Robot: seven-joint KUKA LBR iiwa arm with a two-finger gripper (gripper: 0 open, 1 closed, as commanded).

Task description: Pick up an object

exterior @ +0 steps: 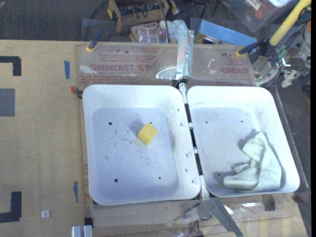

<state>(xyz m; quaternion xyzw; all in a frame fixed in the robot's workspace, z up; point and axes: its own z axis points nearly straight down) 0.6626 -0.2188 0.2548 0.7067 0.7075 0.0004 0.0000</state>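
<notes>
Two shallow white plastic bins sit side by side: a crumpled white cloth (254,166) fills the right bin's (232,100) near right corner, a small yellow block (147,133) lies mid-floor in the left bin (98,95). Judging by this, the pick has not begun; next comes choosing a target and descending over it.

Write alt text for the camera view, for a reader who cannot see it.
Two shallow white bins sit side by side on a bench: the left bin holds a small yellow block, and the right bin holds a crumpled pale cloth near its front right corner.
</notes>
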